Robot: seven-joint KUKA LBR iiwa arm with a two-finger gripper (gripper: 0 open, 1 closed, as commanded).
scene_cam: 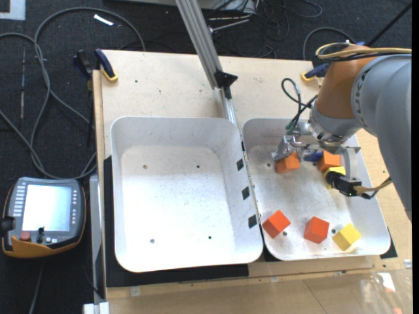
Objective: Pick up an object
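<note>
The table (170, 84) is sitting pale and scuffed on a dark carpeted floor (46, 241), with grey cables (39, 51) looping across it. A pendant (42, 214) with a lit screen is lying on the floor to the left of the left bin (131, 136). A metal rail (200, 34) is slanting down from the far side of the table to the seam where the left bin is meeting the right bin (258, 133). Two clamps (105, 67) with yellow tips are gripping the table's far edge, one past the left bin's far corner.

The arm (366, 90) is reaching over the right bin, its orange band bulging above the wrist. The pincer (288, 152) is hanging low over the far half of the right bin, directly above an orange block (287, 164); its tips are looking as though they are touching the block's top, but whether they are apart or closed I cannot tell. A second orange block (329, 160) is lying just right of the pincer, partly under the wrist. Along the right bin's near wall three blocks are resting well apart from the pincer: an orange cube (276, 223), a red cube (316, 229) and a yellow cube (346, 237).
</note>
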